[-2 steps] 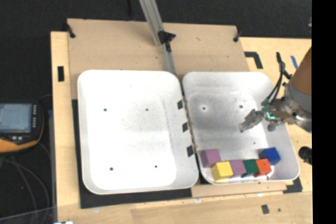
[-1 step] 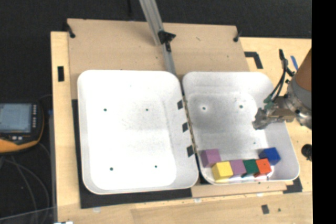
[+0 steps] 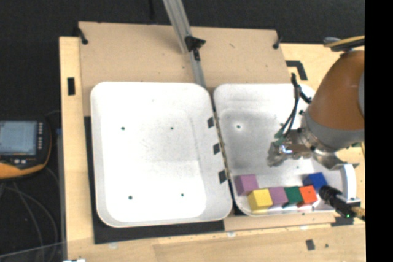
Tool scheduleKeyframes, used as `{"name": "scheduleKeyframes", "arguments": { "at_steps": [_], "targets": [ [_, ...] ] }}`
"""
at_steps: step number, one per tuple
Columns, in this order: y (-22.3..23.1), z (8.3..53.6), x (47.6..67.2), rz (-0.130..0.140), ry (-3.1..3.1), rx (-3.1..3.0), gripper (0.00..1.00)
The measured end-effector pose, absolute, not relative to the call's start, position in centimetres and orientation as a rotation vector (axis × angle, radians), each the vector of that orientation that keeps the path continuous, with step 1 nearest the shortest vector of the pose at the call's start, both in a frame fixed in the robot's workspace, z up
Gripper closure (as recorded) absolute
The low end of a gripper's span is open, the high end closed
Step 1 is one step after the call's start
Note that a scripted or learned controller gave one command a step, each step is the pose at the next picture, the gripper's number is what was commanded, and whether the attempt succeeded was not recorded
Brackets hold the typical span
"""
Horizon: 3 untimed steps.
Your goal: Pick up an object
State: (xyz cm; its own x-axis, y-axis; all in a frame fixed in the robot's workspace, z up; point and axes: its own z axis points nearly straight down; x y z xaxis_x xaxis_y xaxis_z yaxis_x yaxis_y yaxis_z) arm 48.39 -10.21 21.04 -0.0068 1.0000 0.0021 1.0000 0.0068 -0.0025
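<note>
Currently: approach stage. Gripper (image 3: 277,153) hovers over bare floor of right bin (image 3: 245,104), nothing visibly held; closure cannot be told. Blocks, including purple block (image 3: 247,183) and yellow block (image 3: 260,199), line the near wall. Next: shift toward one, descend.

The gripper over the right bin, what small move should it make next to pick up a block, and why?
Probably shift toward the near edge and descend. The gripper sits above bare bin floor, while the purple block and yellow block lie in a row along the right bin near wall, closest to it.
</note>
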Motion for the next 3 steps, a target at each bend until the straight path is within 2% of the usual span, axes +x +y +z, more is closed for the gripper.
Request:
{"name": "scheduleKeyframes", "arguments": {
  "at_steps": [1,2,3],
  "targets": [
    [-4.7,19.6,48.5,-0.002,-2.228,-2.212,1.00],
    [3.1,19.6,48.6,-0.003,-2.232,-2.209,1.00],
    [6.7,32.7,48.5,-0.013,-2.232,-2.217,1.00]
  ]
}}
